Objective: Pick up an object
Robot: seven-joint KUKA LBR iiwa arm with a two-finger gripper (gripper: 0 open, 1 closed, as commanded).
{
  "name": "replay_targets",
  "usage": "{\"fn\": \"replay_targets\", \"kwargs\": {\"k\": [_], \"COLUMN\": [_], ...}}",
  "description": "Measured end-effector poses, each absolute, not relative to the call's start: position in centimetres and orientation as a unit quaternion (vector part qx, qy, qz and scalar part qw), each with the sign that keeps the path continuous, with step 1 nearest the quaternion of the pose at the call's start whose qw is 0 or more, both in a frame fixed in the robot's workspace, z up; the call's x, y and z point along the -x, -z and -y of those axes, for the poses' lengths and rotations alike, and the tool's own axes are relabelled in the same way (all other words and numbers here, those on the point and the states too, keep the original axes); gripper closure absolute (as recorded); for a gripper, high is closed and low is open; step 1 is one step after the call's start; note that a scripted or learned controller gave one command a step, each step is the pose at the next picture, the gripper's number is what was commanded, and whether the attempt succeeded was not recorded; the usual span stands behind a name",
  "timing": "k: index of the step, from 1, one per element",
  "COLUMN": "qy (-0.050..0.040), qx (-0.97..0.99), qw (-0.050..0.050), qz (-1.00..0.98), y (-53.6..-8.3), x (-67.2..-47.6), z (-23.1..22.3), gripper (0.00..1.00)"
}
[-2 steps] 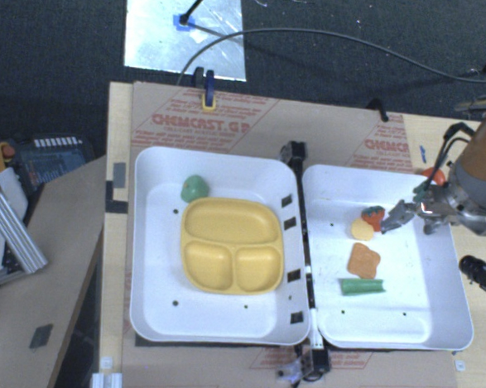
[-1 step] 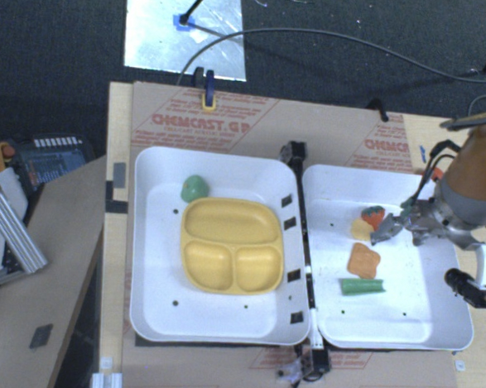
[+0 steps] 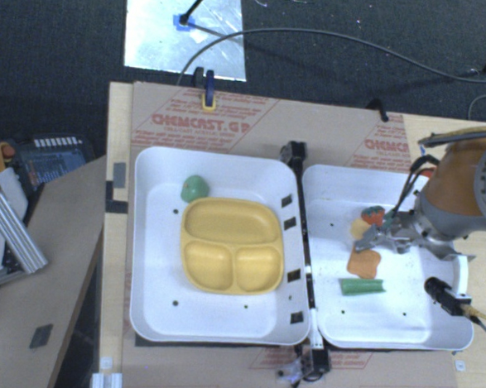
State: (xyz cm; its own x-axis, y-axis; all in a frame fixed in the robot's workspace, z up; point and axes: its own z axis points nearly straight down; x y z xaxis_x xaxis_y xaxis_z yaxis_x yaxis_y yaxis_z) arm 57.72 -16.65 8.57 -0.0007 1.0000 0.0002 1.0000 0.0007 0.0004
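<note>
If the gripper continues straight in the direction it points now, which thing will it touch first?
The two-finger gripper points toward the left of the view, low over the right white bin. Probably it meets first the small yellow piece beside the red-orange piece, though depth is unclear.

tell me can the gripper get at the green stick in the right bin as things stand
Probably yes. The green stick lies flat on bare bin floor, apart from the orange piece above it, and the gripper hangs close by with nothing between them.
</note>
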Motion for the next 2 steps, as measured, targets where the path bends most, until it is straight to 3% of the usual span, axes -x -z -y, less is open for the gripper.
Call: {"fn": "replay_targets", "kwargs": {"k": [1, 2], "qy": [-0.0018, -0.0013], "qx": [-0.707, -0.706], "qw": [0.003, 0.002], "qz": [-0.707, -0.708], "y": [-10.0, -14.6], "x": [-57.9, -57.7], "z": [16.7, 16.1], "gripper": [1.00, 1.00]}}
